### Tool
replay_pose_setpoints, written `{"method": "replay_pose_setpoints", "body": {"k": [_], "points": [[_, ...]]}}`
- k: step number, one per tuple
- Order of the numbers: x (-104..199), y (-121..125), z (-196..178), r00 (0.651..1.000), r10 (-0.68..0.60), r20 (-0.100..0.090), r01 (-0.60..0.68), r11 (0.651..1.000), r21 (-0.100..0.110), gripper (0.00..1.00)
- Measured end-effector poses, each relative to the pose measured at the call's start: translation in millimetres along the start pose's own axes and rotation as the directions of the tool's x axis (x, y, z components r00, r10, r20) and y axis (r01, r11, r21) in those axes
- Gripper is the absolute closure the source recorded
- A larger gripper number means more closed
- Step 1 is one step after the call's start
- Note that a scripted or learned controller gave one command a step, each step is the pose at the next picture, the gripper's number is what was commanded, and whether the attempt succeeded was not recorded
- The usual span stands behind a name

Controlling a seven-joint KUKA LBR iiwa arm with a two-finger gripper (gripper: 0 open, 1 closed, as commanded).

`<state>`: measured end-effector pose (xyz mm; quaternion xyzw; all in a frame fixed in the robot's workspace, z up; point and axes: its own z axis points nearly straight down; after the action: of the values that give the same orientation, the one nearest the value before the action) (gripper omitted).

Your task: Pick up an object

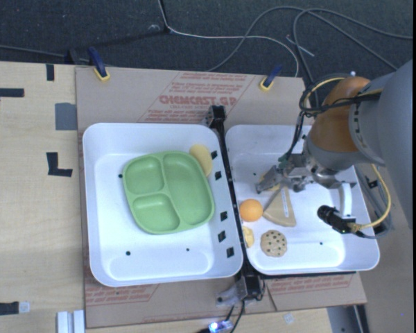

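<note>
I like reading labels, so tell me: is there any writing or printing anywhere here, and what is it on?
"CHEMCAST GP", in red letters, reads fairly surely on the brown cardboard sheet under the two bins.
More red print runs in rows above and below that line on the same sheet, too small and blurred to read.
Red print on the cardboard's front edge, below the left bin, is also too blurred to read.

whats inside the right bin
The right bin holds an orange ball, a tan wedge, a cookie and a small yellowish piece by its left wall. The gripper and wrist cover part of the floor behind them.
</note>
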<state>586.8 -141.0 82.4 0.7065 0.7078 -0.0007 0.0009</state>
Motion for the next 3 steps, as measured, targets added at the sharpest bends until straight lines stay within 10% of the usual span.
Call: {"method": "replay_pose_setpoints", "body": {"k": [1,3], "points": [[-0.2,1.1,-13.5,1.000,0.000,0.001,0.000,1.000,-0.002,1.00],[1.0,6.4,-136.5,1.000,0.001,-0.001,-0.001,1.000,-0.006,1.00]]}}
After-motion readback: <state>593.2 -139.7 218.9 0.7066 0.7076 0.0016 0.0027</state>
